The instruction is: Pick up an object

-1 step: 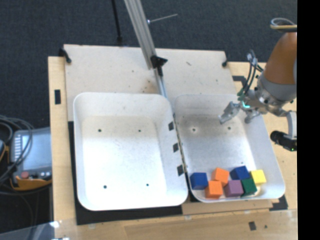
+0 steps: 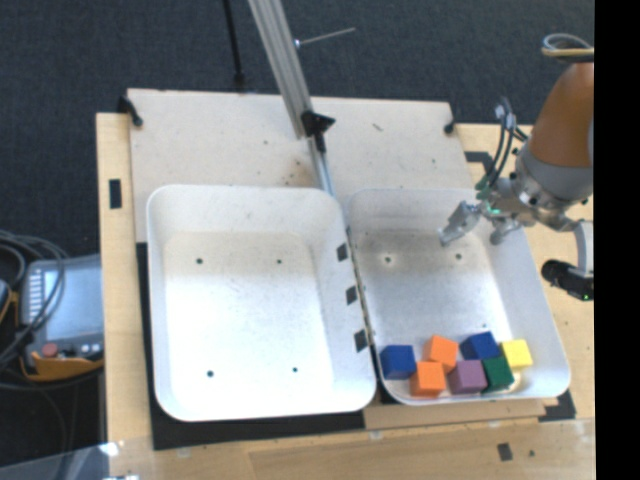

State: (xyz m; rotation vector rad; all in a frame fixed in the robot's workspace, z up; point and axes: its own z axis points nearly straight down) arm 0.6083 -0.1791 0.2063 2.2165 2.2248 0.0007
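No text, label, brand, number or sign can be read anywhere. The device (image 2: 62,303) at nine o'clock shows a pale screen, but it is too small and blurred to tell whether anything is written on it.

The wooden surface (image 2: 115,268) carries a pale speckled board (image 2: 240,133) across its far half. On it sit 2 shallow white bins side by side, touching along their inner edges: the left bin (image 2: 170,298) and the right bin (image 2: 530,288). A dark mat (image 2: 250,426) shows under their near edges.
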